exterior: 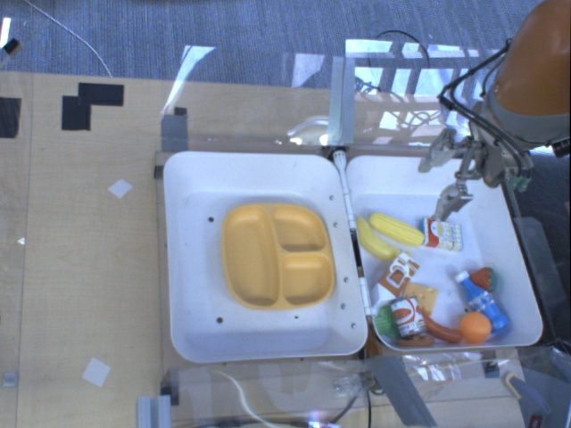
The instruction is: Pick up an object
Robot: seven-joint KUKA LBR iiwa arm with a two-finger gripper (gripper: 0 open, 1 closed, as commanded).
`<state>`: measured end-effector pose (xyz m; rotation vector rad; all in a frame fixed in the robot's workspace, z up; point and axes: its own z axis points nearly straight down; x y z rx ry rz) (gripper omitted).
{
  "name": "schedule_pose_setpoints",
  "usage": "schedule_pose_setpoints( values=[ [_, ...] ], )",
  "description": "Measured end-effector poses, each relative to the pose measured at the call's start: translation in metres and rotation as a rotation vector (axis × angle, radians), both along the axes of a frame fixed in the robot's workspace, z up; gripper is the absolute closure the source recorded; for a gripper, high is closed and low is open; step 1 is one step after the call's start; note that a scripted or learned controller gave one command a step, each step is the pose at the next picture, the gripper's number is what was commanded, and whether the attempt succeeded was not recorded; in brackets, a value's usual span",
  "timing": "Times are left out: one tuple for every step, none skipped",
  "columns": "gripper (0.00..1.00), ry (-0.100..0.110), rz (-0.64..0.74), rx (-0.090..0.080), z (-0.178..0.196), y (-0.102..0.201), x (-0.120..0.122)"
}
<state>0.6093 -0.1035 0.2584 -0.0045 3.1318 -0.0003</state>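
Toys [428, 306] crowd right bin's [526, 266] near edge, far half bare, jaws' state unclear.

Two bins, one tray, a small heap of toy groceries

On the desk [80, 266] stand two white bins, the left bin [192, 328] with one yellow three-compartment tray [277, 255], the right bin [526, 315] with one corn cob [396, 230], one banana [375, 242], one small carton [443, 234], one cracker box [401, 275], one can [406, 317], one sausage [441, 331], one orange [475, 327] and one blue bottle [482, 300].
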Motion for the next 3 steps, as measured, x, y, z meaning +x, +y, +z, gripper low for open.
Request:
schedule_pose_setpoints(
  values=[
    [0.0, 0.004, -0.012, -0.002, -0.046, -0.075, -0.081],
    [0.0, 0.004, -0.403, 0.005, -0.111, -0.035, -0.004],
    [0.0, -0.002, -0.681, 0.004, -0.151, -0.102, 0.035]
  ],
)
